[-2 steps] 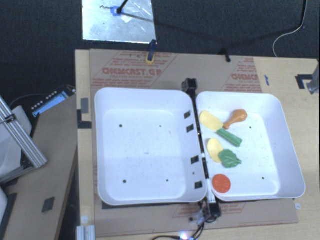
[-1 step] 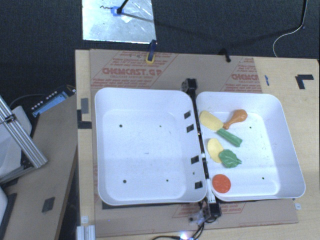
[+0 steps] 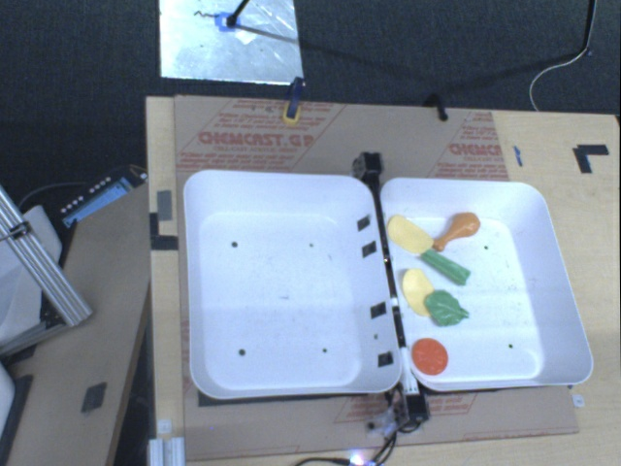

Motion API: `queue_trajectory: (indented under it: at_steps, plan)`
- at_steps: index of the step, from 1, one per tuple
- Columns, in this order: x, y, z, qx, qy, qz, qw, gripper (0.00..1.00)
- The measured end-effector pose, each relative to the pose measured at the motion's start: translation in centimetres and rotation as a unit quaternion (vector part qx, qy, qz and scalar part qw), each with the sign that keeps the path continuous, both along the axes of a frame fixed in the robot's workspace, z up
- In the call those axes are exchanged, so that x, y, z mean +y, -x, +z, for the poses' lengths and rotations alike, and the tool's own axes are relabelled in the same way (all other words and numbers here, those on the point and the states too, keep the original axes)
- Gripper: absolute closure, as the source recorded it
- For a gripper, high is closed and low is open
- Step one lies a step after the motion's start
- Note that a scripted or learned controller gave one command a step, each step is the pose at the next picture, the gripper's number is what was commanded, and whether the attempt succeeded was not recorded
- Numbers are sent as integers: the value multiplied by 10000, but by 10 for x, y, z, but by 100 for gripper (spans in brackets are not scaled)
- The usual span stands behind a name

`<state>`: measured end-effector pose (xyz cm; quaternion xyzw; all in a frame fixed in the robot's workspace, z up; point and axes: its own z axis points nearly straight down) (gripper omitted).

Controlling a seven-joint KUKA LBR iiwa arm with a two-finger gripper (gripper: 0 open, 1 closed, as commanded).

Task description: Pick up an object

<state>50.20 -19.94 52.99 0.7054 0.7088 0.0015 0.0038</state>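
Several toy food pieces lie in the right bin (image 3: pixel 543 289), along its left side. A yellow piece (image 3: pixel 409 234) sits at the top left, with an orange drumstick-shaped piece (image 3: pixel 458 229) just right of it. Below them a green stick (image 3: pixel 446 266) lies at a slant. A second yellow piece (image 3: pixel 416 288) touches a green leafy piece (image 3: pixel 445 308). A red-orange round piece (image 3: pixel 430 356) rests near the bin's front left corner.
The left bin (image 3: pixel 281 280) adjoins the right one along a black hinged divider (image 3: pixel 383 270). Both stand on a cardboard sheet (image 3: pixel 262 134) on the wooden bench. A shiny metal plate (image 3: pixel 230 25) lies on the dark floor behind. An aluminium frame (image 3: pixel 39 270) stands at far left.
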Motion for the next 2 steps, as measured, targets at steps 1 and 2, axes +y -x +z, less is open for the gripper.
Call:
queue_trajectory:
  at_steps: [1, 2]
  plan:
    - [22, 16, 6, 15, -11, 1, 10000, 100]
    - [82, 15, -82, 57, -26, 22, 10000, 100]
